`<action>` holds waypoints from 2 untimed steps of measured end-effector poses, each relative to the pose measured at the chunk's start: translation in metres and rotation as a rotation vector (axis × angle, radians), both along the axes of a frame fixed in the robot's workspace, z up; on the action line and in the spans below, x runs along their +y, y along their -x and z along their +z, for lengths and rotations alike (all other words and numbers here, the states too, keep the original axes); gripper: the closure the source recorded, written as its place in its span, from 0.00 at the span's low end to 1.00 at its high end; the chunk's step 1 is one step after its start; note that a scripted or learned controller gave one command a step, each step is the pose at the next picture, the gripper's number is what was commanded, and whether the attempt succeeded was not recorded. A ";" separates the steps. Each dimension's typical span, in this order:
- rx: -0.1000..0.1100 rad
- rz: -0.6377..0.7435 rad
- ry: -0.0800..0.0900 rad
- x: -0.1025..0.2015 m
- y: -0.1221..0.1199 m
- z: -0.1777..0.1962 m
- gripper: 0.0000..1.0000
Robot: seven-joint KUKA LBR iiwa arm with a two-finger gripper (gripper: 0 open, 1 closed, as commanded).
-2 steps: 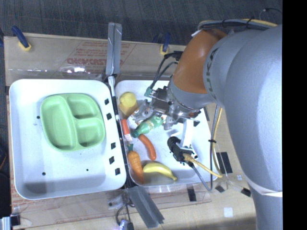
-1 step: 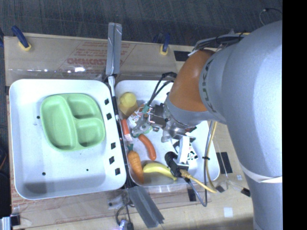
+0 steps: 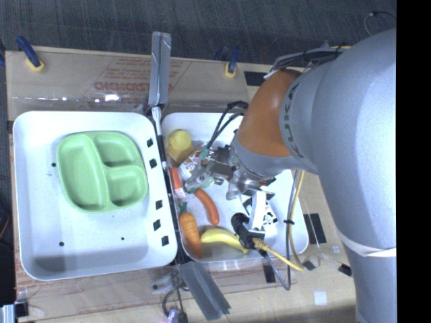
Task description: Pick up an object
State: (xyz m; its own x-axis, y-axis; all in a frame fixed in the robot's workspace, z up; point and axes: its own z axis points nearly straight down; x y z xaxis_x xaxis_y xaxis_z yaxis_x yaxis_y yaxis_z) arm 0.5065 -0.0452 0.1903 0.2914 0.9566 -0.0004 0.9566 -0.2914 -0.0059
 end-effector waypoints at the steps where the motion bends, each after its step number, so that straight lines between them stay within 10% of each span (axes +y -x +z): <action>1: -0.029 -0.028 0.000 -0.044 -0.075 -0.079 0.00; 2: -0.022 0.103 -0.003 -0.069 -0.102 -0.085 0.00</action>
State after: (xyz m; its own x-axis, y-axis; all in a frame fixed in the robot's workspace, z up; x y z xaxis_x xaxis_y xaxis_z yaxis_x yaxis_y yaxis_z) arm 0.6086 -0.1141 0.1057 0.1916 0.9814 0.0081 0.9813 -0.1918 0.0152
